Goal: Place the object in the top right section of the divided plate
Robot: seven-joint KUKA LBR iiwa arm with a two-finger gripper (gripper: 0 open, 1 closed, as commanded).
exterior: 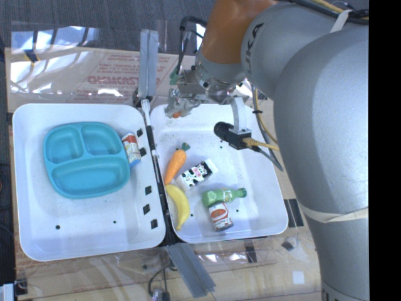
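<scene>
The grey arm with its orange band reaches in over the far edge of the right white bin, and its gripper hangs above that bin's back rim. Something small and orange-red sits at the gripper's tip, but whether it is a held thing cannot be told.

The task names no particular object, so the candidates are the loose pieces in the right bin: an orange toy carrot with a green top, a yellow toy banana, a small black-and-white patterned carton, a green toy bottle lying on its side and a small red-labelled can. All look like light, rigid plastic play food, smooth and likely slippery. The carrot tapers, so a grip across its thick middle would seem surest; the banana touches the bin's left wall, leaving little room for a finger.

The turquoise divided plastic plate lies in the left white bin, with a small red-and-white can touching its right edge. Its two smaller sections sit along the far side.
</scene>
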